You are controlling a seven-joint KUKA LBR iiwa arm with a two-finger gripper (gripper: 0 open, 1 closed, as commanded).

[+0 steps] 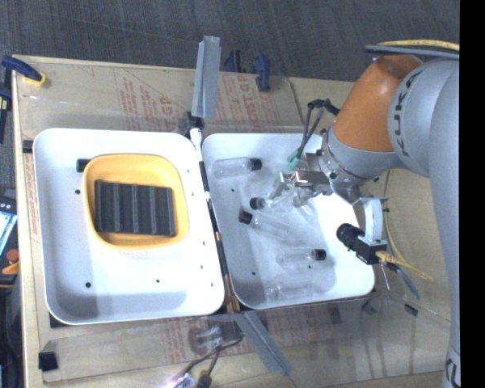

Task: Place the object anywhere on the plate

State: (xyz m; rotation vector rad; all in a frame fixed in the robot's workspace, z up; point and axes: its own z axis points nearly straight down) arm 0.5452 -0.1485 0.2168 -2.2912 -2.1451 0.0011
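The arm [404, 120] reached in over the right bin [352, 277], with the gripper [295, 186] low above the bin's upper middle. Whether the gripper was parted or closed could not be told; glare and clear plastic masked that area. Nothing could be confirmed as held.

The task's things lay in the right bin: several clear vials with dark caps. One vial [230, 166] lay near the upper left corner, one [255, 204] just beside the gripper, one [301, 256] lower in the bin, and one more [287, 289] appeared near the bottom wall, faint. The plate [135, 166], yellow-rimmed with a dark ribbed insert, sat in the left bin [65, 297], well apart from the vials.

The step in hand was judged to be the grasp. Recommended practice:

- Centre on a single vial, clear of its neighbours.
- Close across the vial's short axis, not along its length; a clear round body was likely to roll or slip.
- Confirm the vial sat in the grip before lifting.
- Lift clear of the wall between the bins before moving across.
- Release low over the plate, since a vial could roll off the ribs.
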